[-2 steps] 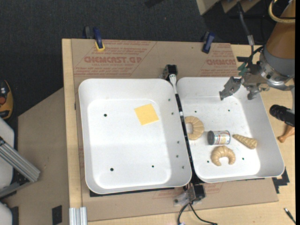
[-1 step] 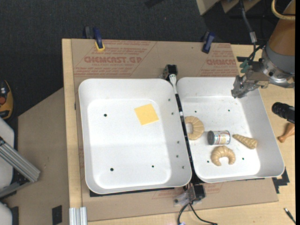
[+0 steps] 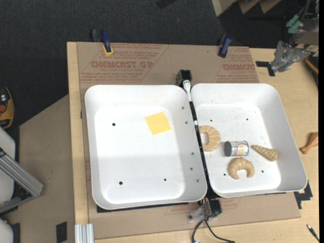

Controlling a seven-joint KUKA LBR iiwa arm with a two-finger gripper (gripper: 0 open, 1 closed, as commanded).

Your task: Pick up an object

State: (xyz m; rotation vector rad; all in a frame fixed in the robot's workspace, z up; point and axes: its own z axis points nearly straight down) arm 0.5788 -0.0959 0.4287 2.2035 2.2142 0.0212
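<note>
- Claw (image 3: pixel 284 57) hangs off the bench's far right corner; whether it is released or clenched cannot be told.
- Well down-left of it, in the right bin (image 3: pixel 283 115): toy doughnut (image 3: pixel 209 137), small can (image 3: pixel 236 148), cone (image 3: pixel 265 152), croissant (image 3: pixel 241 168).
- Farther left of the claw, a yellow square (image 3: pixel 158 123) lies in the left bin (image 3: pixel 101 151).

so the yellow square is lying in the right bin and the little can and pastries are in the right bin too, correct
Not quite. The camera view shows the yellow square lying in the left bin, alone. The little can and the pastries are indeed in the right bin.
</note>
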